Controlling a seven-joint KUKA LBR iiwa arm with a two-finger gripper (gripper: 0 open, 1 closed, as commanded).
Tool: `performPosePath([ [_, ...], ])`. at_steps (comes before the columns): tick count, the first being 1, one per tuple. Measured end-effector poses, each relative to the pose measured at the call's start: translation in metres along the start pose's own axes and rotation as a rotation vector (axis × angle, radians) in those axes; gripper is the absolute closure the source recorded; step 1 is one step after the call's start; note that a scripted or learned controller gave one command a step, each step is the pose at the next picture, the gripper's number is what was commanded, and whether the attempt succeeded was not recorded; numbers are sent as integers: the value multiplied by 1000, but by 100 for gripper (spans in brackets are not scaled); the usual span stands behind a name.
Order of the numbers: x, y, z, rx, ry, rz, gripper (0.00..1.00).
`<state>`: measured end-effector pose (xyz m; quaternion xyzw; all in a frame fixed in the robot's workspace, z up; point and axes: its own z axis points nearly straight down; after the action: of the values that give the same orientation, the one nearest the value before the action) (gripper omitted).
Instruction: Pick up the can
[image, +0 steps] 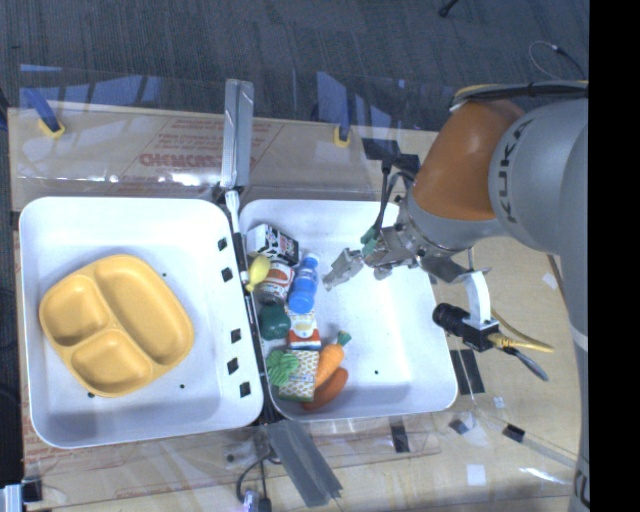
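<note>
We see the gripper hanging over the right bin, its fingers spread and holding nothing. The can lies near that bin's left wall, beside a blue bottle, left of the gripper. A yellow tray sits in the left bin.

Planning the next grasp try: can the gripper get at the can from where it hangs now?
Probably, but tightly. The gripper hangs over bare bin floor right of the can; the blue bottle lies between them and the bin wall crowds its far side.
</note>
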<state>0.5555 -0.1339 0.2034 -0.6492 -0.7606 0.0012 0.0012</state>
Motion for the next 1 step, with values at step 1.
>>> performPosePath([
  [1, -61, 55, 88, 1, 0, 27, 0],
])
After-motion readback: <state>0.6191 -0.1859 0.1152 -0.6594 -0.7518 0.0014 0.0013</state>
